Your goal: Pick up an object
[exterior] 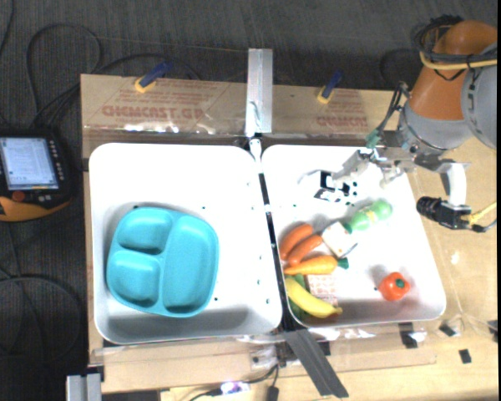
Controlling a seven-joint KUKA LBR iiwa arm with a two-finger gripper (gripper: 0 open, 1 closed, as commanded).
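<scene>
The right bin (401, 307) holds two orange carrots (305, 251), a yellow banana (309, 301), a green object (370, 215), a small white block (336, 239), a patterned packet (321, 285) and a red tomato (394, 286). My gripper (369, 162) hangs over the far part of this bin, above and slightly behind the green object. It holds nothing that I can see. Small black pieces (330, 186) lie on the bin floor just left of and below the gripper.
The left bin (134, 161) holds a light blue divided plate (162, 260). A ridge (267, 224) divides the two bins. A tablet-like pendant (23, 170) lies on the floor at the far left. Cardboard (175, 107) sits behind the bins.
</scene>
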